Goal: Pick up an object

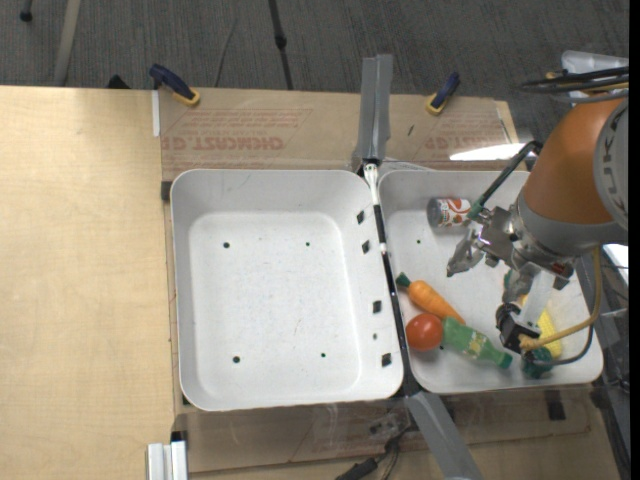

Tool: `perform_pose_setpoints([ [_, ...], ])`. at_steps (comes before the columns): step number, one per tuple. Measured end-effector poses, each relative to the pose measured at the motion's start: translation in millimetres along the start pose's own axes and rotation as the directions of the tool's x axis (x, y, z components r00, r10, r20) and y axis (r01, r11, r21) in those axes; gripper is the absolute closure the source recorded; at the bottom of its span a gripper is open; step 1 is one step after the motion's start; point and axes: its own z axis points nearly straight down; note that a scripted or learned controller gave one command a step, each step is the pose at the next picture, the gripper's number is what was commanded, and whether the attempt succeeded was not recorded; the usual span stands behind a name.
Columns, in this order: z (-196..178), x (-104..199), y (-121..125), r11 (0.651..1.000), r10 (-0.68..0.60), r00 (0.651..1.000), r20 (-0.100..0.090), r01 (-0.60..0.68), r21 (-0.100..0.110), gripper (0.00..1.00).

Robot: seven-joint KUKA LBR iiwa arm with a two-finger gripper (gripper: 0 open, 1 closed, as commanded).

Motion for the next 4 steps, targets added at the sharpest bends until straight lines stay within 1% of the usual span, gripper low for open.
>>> perform_pose_setpoints([
  [1, 100.0, -19.0, 18.6, 0.998, 0.065, 0.998, -0.002, -0.065, 0.0, 0.0],
  [2, 95.8, 11.6, 73.5, 0.951, 0.31, 0.951, 0.0, -0.31, 0.0, 0.0],
  [3, 100.2, -74.4, 19.3, 0.942, 0.335, 0.942, 0.0, -0.335, 0.001, 0.0],
  [4, 0.0, 66.9, -19.1, 0.971, 0.239, 0.971, 0.0, -0.239, -0.001, 0.0],
])
